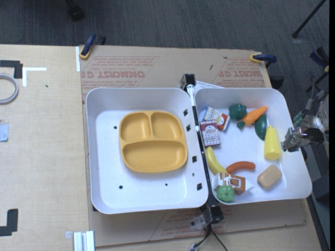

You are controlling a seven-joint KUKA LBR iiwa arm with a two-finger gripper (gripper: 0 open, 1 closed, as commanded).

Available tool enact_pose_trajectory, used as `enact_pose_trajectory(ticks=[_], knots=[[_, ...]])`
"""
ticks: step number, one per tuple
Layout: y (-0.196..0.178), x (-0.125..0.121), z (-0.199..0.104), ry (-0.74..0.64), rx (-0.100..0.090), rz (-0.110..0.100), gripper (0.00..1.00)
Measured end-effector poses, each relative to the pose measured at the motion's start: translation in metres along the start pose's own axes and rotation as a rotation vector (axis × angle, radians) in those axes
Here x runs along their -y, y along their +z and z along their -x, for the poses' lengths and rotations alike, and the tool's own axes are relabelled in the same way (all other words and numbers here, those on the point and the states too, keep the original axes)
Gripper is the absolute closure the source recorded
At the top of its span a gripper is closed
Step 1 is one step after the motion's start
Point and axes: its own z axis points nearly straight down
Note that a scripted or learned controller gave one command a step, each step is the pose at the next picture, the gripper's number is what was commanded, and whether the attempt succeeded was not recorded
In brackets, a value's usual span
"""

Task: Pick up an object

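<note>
Only glossy moulded plastic: rounded yellow divided plate (153, 141).

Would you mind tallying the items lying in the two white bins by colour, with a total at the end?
Yellow: 3, the divided plate, the banana and the yellow bottle.
Green: 3, the broccoli, the dark green vegetable and the green round piece.
Orange or red: 2, the carrot and the sausage.
Tan: 1, the bread piece.
Printed red-and-white packets: 3.
Total: 12.

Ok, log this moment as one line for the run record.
claw: at right bin edge, by corn | holding: nothing seen | left bin: yellow plate | pick: not yet done
</note>
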Motion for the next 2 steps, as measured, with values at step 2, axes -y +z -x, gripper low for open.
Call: enact_pose_trajectory(ticks=[2], knots=[[-0.193,0.005,-0.101,-0.280,0.002,0.004,1.00]])
